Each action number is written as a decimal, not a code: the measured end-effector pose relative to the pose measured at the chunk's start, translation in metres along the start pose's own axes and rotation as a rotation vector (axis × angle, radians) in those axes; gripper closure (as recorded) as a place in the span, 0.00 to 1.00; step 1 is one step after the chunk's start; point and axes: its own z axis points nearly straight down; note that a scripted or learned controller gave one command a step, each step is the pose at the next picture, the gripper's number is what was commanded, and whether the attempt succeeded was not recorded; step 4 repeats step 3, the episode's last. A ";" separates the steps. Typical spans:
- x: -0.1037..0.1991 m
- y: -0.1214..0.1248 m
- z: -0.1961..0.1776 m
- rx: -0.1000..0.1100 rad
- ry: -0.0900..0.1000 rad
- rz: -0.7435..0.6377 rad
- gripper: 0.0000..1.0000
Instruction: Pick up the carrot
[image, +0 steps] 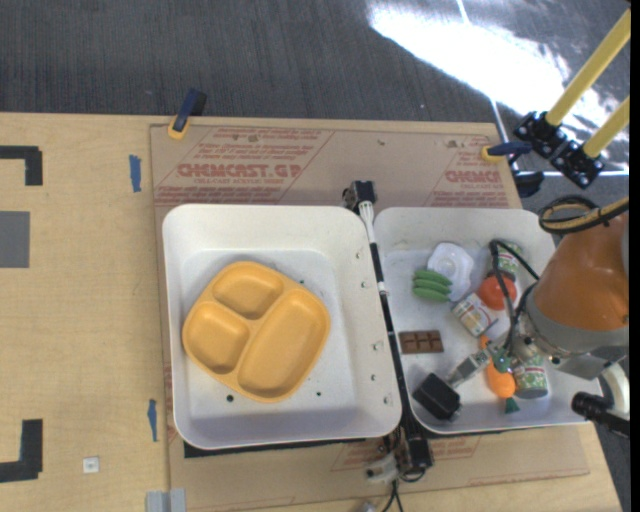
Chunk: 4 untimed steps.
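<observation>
Camera view: gripper beside carrot; I cannot tell its state. Crowding jar risks a missed or wrong grab.

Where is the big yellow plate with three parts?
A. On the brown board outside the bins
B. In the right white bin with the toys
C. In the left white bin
C. The yellow plate lies in the left white bin, while the carrot and the other small things lie in the right white bin.
</observation>
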 end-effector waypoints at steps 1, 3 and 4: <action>-0.001 0.001 -0.011 -0.004 -0.003 0.002 1.00; 0.052 0.080 -0.100 -0.001 -0.001 0.270 1.00; 0.052 0.080 -0.100 -0.001 -0.001 0.270 1.00</action>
